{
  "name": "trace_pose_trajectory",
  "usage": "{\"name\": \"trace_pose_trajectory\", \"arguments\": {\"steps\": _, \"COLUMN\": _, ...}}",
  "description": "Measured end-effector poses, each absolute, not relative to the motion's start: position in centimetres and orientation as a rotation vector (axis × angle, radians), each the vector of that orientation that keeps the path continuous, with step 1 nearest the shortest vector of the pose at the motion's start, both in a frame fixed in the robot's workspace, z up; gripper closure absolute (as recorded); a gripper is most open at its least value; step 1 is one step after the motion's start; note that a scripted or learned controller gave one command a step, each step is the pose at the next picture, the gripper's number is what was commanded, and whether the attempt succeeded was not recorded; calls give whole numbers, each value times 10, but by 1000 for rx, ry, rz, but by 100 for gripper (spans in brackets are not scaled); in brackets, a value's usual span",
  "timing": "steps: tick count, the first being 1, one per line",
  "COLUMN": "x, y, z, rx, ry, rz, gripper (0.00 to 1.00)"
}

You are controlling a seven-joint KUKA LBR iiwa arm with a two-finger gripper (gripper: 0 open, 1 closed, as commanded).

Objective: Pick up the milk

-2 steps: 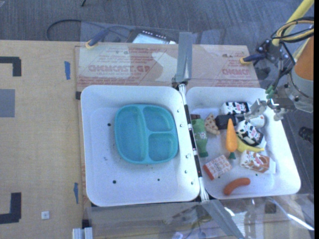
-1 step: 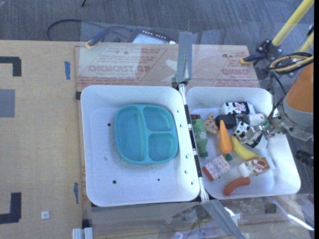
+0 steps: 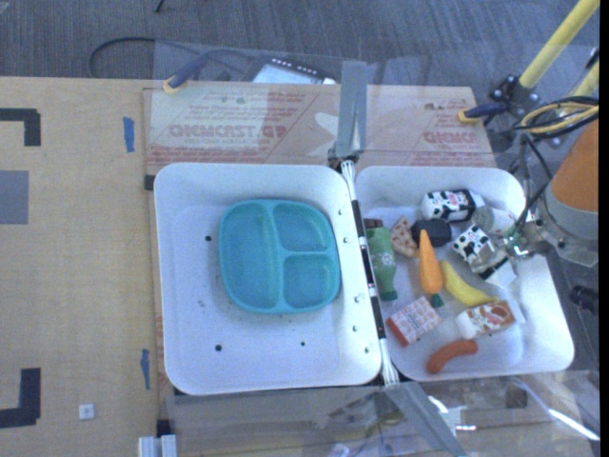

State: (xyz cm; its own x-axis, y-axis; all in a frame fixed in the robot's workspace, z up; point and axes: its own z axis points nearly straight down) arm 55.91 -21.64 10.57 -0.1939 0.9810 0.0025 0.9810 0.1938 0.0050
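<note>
Two cow-patterned black-and-white milk cartons lie in the right bin (image 3: 547, 350). One milk carton (image 3: 447, 203) is at the back of the bin. The other milk carton (image 3: 471, 244) lies a little nearer, at mid-right. My gripper (image 3: 499, 248) reaches in from the right edge and sits low, right against that second carton. The grey wrist with its orange band (image 3: 580, 184) is above and to the right of it. The gripper body hides the contact with the carton.
The right bin also holds a green bottle (image 3: 383, 263), a carrot (image 3: 430, 265), a banana (image 3: 466, 288), a red-and-white carton (image 3: 414, 320), a sausage (image 3: 450, 354) and a small orange-and-white carton (image 3: 486, 318). A blue divided plate (image 3: 281, 255) lies in the left bin (image 3: 181, 350).
</note>
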Motion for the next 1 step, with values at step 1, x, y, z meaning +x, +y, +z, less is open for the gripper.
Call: {"name": "trace_pose_trajectory", "arguments": {"steps": 1, "x": 525, "y": -140, "z": 204, "rx": 2036, "ry": 2391, "rz": 1, "gripper": 100}}
